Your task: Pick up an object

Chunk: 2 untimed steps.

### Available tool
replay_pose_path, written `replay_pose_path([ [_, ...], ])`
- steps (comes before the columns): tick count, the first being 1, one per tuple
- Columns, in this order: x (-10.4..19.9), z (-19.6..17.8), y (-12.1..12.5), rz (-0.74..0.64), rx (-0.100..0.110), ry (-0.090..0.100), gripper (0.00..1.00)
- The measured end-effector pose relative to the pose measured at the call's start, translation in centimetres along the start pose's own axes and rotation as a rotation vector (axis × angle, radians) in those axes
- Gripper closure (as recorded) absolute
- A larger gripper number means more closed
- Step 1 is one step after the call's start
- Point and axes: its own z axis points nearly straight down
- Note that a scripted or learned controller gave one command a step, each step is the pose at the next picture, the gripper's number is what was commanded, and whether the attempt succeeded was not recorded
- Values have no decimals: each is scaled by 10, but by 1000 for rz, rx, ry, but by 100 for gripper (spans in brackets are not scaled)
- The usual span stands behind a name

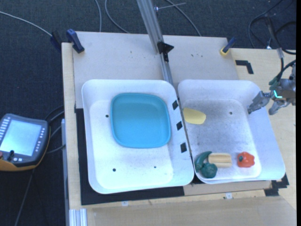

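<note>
My gripper [265, 105] hovers at the right rim of the right bin [221, 86], its two grey fingers spread open with nothing between them. Inside that bin lie a yellow lemon-like piece [194, 116] near the left wall, a green pepper [205, 165], a tan block [219, 160] and a red pepper [245, 159] along the front edge. All of these lie well away from the gripper, to its left and front.
The left bin [96, 140] holds a blue square plate [140, 120]. A metal pole [149, 18] rises between the bins at the back. Clamps [75, 40] sit on the bench's far corners. A teach pendant [21, 140] lies off the bench at left.
</note>
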Motion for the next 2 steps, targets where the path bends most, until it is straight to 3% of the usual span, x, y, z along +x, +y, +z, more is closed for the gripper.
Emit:
replay_pose_path([
  [1,0,0,0,0,0,0,0],
  [2,-9,51,4,0,5,1,0],
])
